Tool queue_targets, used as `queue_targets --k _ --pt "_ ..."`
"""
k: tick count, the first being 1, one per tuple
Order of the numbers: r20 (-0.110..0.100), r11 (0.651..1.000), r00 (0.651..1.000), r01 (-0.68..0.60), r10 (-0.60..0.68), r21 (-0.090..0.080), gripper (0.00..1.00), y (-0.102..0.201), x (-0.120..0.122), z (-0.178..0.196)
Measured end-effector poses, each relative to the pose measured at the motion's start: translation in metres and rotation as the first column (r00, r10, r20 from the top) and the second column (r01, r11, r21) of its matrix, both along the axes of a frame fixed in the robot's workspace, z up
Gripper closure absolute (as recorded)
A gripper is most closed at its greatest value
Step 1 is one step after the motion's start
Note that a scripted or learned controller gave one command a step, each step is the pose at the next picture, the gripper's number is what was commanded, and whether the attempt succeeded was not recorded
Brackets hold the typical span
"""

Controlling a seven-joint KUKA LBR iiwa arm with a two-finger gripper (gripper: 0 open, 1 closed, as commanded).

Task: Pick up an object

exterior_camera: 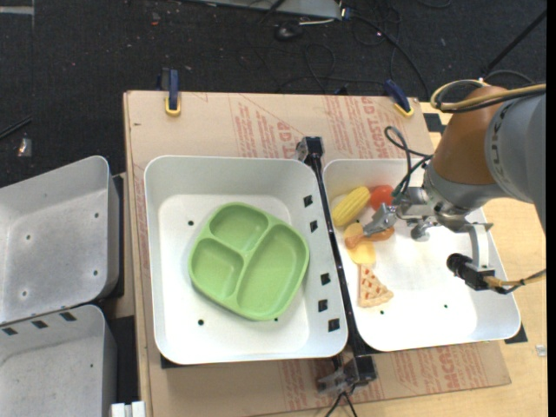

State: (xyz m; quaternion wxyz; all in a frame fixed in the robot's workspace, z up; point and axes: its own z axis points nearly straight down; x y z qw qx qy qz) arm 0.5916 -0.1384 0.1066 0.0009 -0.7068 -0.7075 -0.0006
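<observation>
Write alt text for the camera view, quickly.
The arm's hand reaches from the right into the right bin, down among toy foods: corn, a tomato and a pizza slice. The left bin holds a green divided plate.

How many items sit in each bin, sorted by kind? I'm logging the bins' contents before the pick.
Green three-compartment plastic plate, left bin: 1
Yellow toy corn cob, right bin: 1
Red round toy piece, right bin: 1
Orange-yellow rounded toy piece, right bin: 1
Toy pizza slice, right bin: 1
Total: 5
</observation>
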Motion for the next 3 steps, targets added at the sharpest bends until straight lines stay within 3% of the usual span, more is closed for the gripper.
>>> queue_targets --k 1,3 --pt "0.007 1.000 1.000 0.001 -0.001 -0.002 1.00 0.000 0.002 0.015" --pt "0.003 1.000 1.000 -0.002 0.002 -0.003 1.00 -0.001 0.002 0.103"
